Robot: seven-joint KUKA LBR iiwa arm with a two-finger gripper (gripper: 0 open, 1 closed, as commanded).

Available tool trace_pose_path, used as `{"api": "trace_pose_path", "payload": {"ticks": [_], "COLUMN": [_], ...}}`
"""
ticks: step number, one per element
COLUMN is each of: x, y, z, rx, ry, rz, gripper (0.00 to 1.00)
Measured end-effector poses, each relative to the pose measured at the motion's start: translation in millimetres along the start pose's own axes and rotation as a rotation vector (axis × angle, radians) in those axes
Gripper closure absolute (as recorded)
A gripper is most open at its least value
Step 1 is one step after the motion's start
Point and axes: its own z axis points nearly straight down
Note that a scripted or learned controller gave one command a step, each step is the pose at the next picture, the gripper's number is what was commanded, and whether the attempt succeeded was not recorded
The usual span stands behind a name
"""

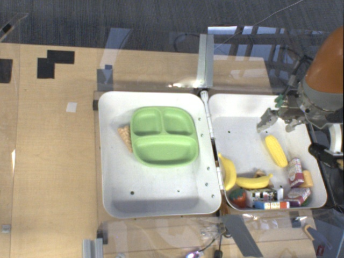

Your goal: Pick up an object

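No writing is legible on the red-labelled can [295, 172] near the gripper [280, 120].

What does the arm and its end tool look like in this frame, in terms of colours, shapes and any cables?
The arm enters from the right as a bulky rounded body with a broad orange band over grey. Below it sits a darker wrist section with black parts toward the right edge. The gripper is small, grey and metallic, with thin pointed jaws. A thin dark cable runs near the wrist.
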Motion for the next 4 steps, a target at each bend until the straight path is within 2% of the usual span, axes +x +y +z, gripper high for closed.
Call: {"api": "trace_pose_path", "payload": {"ticks": [1, 2, 3, 4], "x": [-36, -63, -61, -74], "y": [-10, 7, 10, -5], "z": [91, 130, 117, 131], "rx": [0.0, -0.008, -0.017, -0.009], "ry": [0.0, -0.003, -0.003, -0.002], "rz": [-0.164, -0.306, -0.306, -0.137], "gripper": [0.0, 0.0, 1.0, 1.0]}}
